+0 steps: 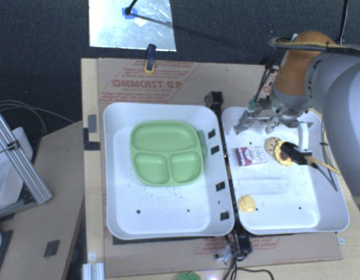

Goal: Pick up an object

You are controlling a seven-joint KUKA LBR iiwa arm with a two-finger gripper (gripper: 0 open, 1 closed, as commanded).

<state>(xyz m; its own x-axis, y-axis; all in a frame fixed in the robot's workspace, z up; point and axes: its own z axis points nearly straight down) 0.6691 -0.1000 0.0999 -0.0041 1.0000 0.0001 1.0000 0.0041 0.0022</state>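
Two shallow white bins sit side by side on a brown board with red lettering (146,83), which fills the middle of the frame. The left bin (118,214) holds a pale green divided plate (167,153), lying flat in the bin's upper middle with its three compartments facing up. The right bin (320,217) holds the smaller things. A small red and white packet (250,156) lies flat near the bin's left wall. A round speckled cookie (272,143) lies just up and right of the packet. A little yellow lump (246,203) sits well apart from both, toward the bin's lower left. The grey arm with its orange band (299,63) comes in from the upper right of the frame. Its gripper (252,121) is over the upper left part of the right bin, above the packet and just left of the cookie. Whether it is wide or narrow cannot be told from this angle, and nothing can be seen held in it. Black clips (218,186) line the strip between the two bins. A blue and yellow clamp (150,59) stands at the board's top edge. A shiny silver sheet (132,16) lies on the dark floor at the upper left of the frame.
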